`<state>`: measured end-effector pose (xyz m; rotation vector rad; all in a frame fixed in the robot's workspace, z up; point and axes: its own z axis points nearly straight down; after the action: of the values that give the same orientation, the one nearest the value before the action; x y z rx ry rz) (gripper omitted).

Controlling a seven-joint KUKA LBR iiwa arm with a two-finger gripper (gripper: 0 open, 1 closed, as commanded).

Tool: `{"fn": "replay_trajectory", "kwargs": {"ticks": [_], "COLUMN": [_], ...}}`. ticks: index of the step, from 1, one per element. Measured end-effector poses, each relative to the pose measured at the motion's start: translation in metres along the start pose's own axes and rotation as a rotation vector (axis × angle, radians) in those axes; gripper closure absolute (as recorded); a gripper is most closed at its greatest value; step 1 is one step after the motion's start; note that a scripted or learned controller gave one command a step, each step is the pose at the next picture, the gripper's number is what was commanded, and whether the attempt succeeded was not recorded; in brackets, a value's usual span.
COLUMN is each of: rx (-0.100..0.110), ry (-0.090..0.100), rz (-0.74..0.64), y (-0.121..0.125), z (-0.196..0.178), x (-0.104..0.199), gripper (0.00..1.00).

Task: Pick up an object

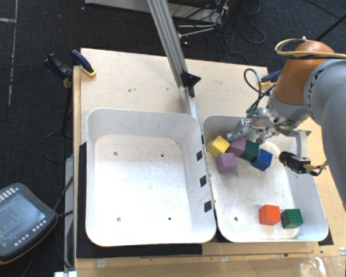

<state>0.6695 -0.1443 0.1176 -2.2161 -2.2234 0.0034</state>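
Note:
My gripper [249, 132] hangs low over the far part of the right bin [309, 197], right above a tight cluster of blocks. That cluster holds a yellow cube [219, 145], a purple cube [226, 162], a pink-purple block [238, 146], a dark green block [251, 151] and a blue cube [263, 159]. The fingertips come down at the pink-purple and green blocks, and the wrist hides them. Apart, near the bin's front right corner, an orange cube [268, 215] sits beside a green cube [292, 218].
The left bin [101, 177] lies beside the right one, with a raised wall between them. A slanted metal pole [169, 39] runs down from the top to the bins' far junction. A blue and yellow clamp [70, 66] sits at the bench's far left corner.

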Motion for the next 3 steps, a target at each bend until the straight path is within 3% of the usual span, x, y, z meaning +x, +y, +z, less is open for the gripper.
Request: {"fn": "replay_trajectory", "kwargs": {"ticks": [1, 3], "rx": [-0.007, -0.012], "ry": [-0.002, -0.002], "rz": [0.0, 0.001], "y": [0.001, -0.006], "z": [-0.014, -0.117], "x": [0.0, 0.0], "gripper": [1.0, 1.0]}}
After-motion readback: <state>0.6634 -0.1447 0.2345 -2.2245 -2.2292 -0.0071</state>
